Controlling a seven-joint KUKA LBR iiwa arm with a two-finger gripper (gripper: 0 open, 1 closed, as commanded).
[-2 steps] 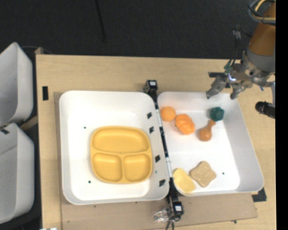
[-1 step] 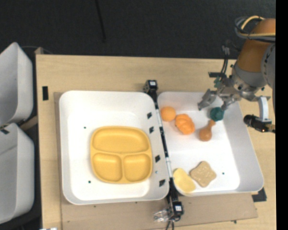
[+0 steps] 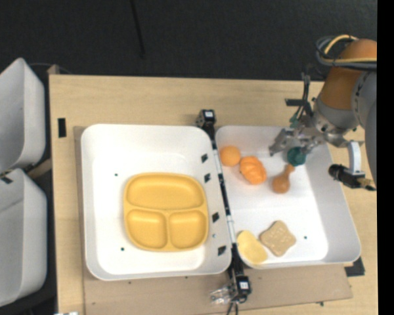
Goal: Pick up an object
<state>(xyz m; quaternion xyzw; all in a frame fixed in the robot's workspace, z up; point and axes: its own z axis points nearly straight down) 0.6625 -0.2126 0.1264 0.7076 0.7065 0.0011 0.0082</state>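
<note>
White moulded panels [image 3: 10, 176] at 9 o'clock, off the worktop edge; dark floor across 12 o'clock. Light wood worktop [image 3: 65, 254] carries two white bins touching along the centre seam. Left bin [image 3: 98, 241] holds a yellow divided tray [image 3: 165, 210], three compartments, lying flat near the bin's middle. Black clips [image 3: 206, 117] sit along the seam at 12 and 6 o'clock. Right bin [image 3: 335, 235]: small orange ball [image 3: 230, 155] at its 10 o'clock, ridged orange fruit [image 3: 253, 170] just beside it, brown pear-like piece [image 3: 282, 182] near centre, yellow slice [image 3: 251, 248] at 7 o'clock touching a tan bread piece [image 3: 278, 238]. Grey arm with orange band [image 3: 347, 77] comes in at 2 o'clock; claw [image 3: 295, 151] hangs over the right bin's top edge, with a teal object [image 3: 295, 155] at its tip. Whether the claw grips the teal object or how wide it is: can't tell.
</note>
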